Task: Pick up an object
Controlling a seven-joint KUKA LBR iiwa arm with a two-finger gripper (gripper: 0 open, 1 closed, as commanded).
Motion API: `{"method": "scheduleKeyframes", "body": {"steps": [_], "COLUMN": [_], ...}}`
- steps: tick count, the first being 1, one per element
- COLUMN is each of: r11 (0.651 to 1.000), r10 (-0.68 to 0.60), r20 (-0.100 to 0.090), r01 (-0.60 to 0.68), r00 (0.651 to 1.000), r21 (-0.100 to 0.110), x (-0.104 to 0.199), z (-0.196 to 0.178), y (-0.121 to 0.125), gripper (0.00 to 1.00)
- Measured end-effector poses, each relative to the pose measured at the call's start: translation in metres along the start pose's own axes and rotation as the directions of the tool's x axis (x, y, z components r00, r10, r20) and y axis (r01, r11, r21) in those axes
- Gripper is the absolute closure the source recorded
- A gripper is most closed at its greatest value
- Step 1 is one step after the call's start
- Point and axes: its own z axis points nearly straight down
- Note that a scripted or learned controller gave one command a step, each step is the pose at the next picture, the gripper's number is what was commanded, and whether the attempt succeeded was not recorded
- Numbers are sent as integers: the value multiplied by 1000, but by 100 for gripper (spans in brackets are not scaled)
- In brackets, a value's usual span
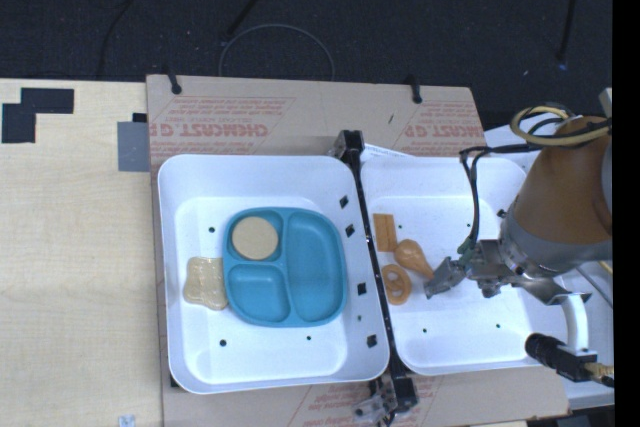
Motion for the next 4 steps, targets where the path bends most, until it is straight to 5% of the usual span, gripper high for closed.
{"method": "scheduleKeyframes", "body": {"steps": [1,3,4], "r11": [1000,1000,1000], "r10": [-2,-1,5], "r20": [1,2,1], "r01": [2,1,-5], "r00": [1000,1000,1000], "r21": [-11,-13,-13], "x": [0,-3,-5], "z": [-5,96,84], "y": [3,3,3], "gripper": [0,0,100]}}
